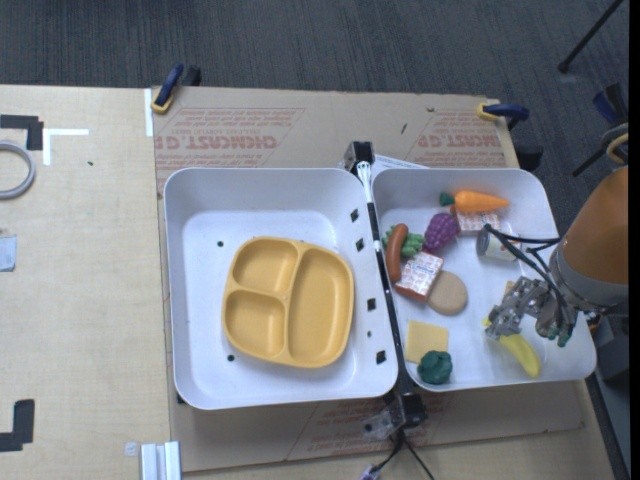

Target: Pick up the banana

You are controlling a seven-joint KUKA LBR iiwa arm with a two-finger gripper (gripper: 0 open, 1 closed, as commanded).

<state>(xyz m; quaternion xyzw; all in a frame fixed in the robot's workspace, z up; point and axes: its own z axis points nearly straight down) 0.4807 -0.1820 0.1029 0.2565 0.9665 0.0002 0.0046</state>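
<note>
The banana (523, 355) is small and yellow and lies at the near right corner of the right bin (530, 190), pointing toward the bin's front wall. My gripper (528, 330) hangs right over the banana's upper end, its metal fingers spread to either side. Nothing sits between them, and the banana rests on the bin floor. The grey arm with its orange band (607, 230) comes in from the right, and black cables run along it.
The right bin also holds a carrot (480, 201), purple grapes (441, 231), a red sausage (397, 248), a red-and-white packet (420, 274), a tan round piece (448, 293), a yellow cheese square (428, 340) and a green piece (435, 367). A yellow divided plate (290, 301) lies in the left bin.
</note>
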